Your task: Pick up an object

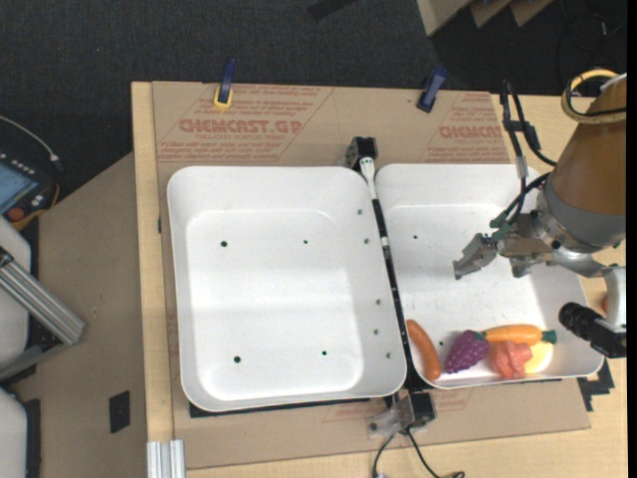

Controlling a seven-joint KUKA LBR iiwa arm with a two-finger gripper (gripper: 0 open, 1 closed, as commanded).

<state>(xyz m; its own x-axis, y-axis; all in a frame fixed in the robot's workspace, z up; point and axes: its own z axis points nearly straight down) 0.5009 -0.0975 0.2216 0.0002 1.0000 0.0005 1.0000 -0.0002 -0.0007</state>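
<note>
My gripper (pixel 476 257) hangs over the middle of the right bin (pixel 438 202), reaching in from the right, with nothing seen in it. Several toy foods lie along that bin's near edge, below the gripper. From left to right they are an orange-red sausage (pixel 422 351), a purple bunch of grapes (pixel 465 352), an orange carrot (pixel 515 334), a red piece (pixel 507 360) and a yellow piece (pixel 538 358). The gripper is well apart from all of them.
The left bin (pixel 199 267) sits beside the right one, divided by a black seam (pixel 383 257). Both rest on a cardboard sheet (pixel 299 118) held by blue clips (pixel 226 86). The arm's orange band (pixel 597 167) and cables fill the right side.
</note>
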